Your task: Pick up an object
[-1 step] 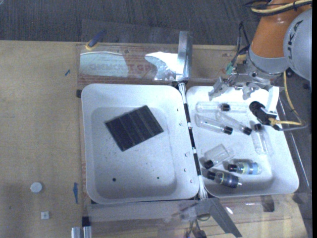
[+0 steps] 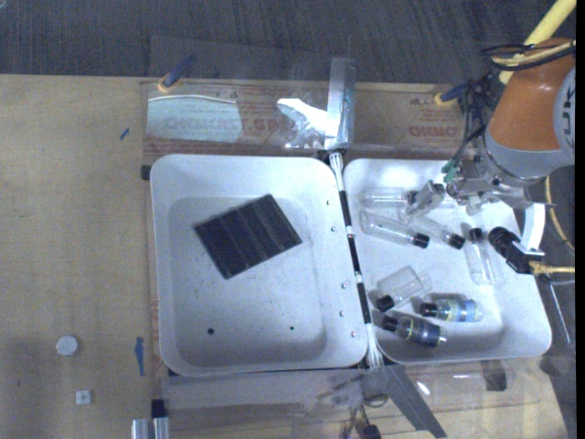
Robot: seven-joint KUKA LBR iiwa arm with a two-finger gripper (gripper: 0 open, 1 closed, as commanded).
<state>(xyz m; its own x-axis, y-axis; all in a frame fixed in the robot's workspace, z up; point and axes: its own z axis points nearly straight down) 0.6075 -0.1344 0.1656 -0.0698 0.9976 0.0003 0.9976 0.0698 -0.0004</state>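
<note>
Camera view is showing the gripper (image 2: 437,195) hovering inside the right bin (image 2: 535,332) beside clear vials (image 2: 393,230), grasp state unclear, nothing visibly lifted.

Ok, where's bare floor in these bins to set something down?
Best room: the left bin, in front of the dark ribbed mat, toward the near wall. The right bin is crowded: clear vials lie at the back under the gripper, and capped bottles along the front.
</note>
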